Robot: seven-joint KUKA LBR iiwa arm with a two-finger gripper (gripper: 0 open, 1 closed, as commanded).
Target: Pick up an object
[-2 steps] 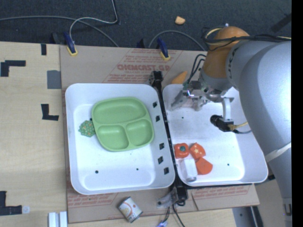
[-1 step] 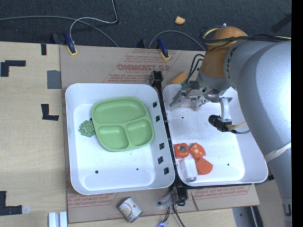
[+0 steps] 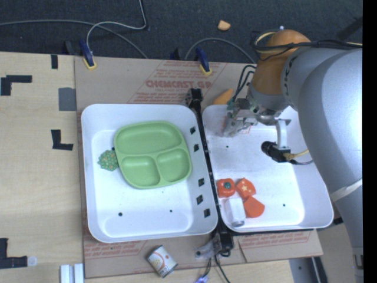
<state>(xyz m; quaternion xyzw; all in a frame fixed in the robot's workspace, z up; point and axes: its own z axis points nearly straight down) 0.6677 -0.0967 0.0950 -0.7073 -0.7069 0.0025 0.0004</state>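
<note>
My gripper (image 3: 231, 127) hangs low over the far left corner of the right bin (image 3: 294, 184), below the orange wrist band. Nothing is visibly held in it. Three red and orange toy pieces lie near the front of that bin: a round red one (image 3: 225, 187), an orange one (image 3: 245, 187) beside it and an orange wedge (image 3: 254, 207). A pale greyish item (image 3: 234, 214) lies just in front of them. In the left bin (image 3: 100, 205) a green divided plate (image 3: 154, 154) rests, with a small green knobbly toy (image 3: 108, 160) at its left edge.
An orange object (image 3: 223, 96) sits just behind the right bin's far rim. A small can (image 3: 161, 260) lies on the bench in front of the bins. The black divider (image 3: 203, 158) runs between the bins. Two blue clamps (image 3: 88, 56) and cables sit at the back.
</note>
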